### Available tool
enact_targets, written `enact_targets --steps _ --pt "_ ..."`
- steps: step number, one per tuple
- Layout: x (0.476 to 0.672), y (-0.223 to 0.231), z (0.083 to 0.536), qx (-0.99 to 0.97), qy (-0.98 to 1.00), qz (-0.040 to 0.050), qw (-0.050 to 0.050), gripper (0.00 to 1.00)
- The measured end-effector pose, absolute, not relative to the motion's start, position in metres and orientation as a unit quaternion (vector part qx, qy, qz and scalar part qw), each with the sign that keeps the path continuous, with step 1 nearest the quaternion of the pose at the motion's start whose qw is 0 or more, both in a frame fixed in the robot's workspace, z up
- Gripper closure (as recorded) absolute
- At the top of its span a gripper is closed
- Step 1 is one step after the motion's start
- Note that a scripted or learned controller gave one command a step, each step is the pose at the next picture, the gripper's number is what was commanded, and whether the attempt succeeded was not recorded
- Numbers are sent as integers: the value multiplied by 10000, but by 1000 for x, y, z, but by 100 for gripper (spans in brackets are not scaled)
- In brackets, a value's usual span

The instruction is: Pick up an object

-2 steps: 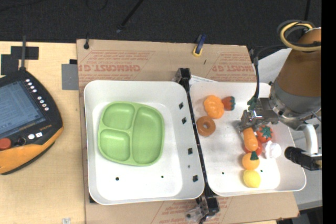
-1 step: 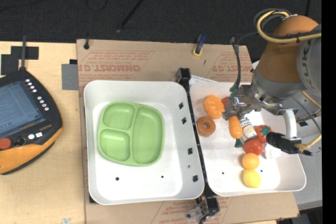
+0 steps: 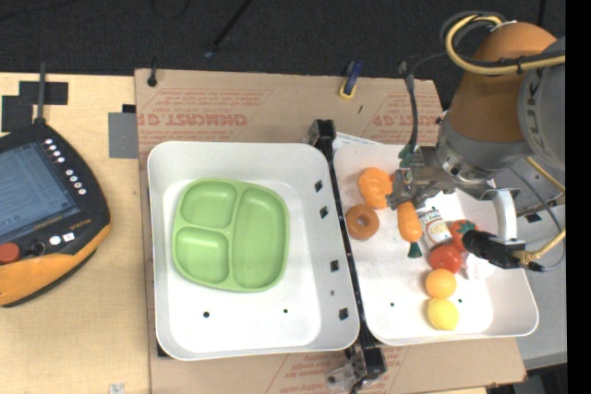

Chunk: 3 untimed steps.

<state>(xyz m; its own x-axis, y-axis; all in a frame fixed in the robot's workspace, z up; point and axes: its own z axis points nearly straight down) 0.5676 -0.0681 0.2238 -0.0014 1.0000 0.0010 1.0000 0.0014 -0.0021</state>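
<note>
You've got two bins side by side: the left bin [image 3: 175,328] holds just a divided plate [image 3: 231,233]. In the right bin [image 3: 503,323], a donut [image 3: 362,221] sits leftmost, a carrot [image 3: 409,221] right of it, and a lemon [image 3: 443,314] nearest the front. A pendant [image 3: 42,212] lies far left on the bench.

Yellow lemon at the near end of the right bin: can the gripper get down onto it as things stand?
Probably yes. The lemon lies uncovered with bare bin floor to its left; only the orange ball touches its far side. The gripper hovers farther up the right bin.

Even overhead light brightens the white bins [image 3: 175,309] almost to glare; shadows are faint, detail slightly soft.
</note>
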Motion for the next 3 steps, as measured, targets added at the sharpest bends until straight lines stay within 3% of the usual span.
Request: enact_targets --steps 3 --pt "572 -70 237 -7065 -7078 5 7 100"
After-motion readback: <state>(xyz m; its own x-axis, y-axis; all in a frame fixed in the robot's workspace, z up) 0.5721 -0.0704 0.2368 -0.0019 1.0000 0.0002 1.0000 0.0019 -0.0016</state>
